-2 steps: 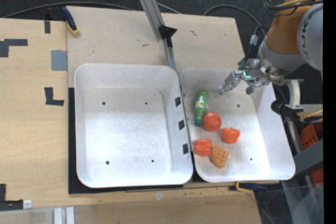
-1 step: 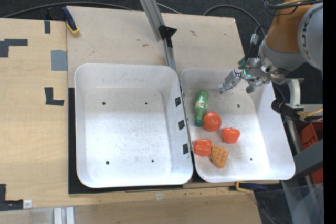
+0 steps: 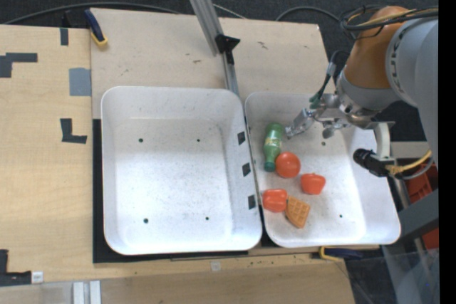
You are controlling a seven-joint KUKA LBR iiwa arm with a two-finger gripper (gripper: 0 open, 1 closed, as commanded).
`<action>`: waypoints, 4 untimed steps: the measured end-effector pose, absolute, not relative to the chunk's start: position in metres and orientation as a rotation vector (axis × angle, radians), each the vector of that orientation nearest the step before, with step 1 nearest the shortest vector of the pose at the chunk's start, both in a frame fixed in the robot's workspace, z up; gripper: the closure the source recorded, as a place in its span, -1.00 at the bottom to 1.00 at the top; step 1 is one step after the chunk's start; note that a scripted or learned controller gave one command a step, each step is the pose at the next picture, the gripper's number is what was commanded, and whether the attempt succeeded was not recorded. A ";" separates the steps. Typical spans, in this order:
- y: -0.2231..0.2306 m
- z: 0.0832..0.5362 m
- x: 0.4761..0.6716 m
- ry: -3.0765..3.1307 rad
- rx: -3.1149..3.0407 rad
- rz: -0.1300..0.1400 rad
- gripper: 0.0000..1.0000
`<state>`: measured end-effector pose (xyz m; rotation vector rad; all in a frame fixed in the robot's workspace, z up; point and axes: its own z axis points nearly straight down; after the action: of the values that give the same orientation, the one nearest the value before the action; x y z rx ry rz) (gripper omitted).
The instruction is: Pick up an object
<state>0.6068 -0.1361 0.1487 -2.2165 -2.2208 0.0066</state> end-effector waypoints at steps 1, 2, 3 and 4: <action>-0.135 0.094 0.605 -2.220 -2.216 0.008 -1.00; -0.135 0.108 0.606 -2.223 -2.217 0.004 1.00; -0.129 0.153 0.612 -2.226 -2.221 -0.003 1.00; -0.128 0.198 0.620 -2.226 -2.222 -0.004 1.00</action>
<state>0.6197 -0.1279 0.1977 -2.2216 -2.2261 -0.0037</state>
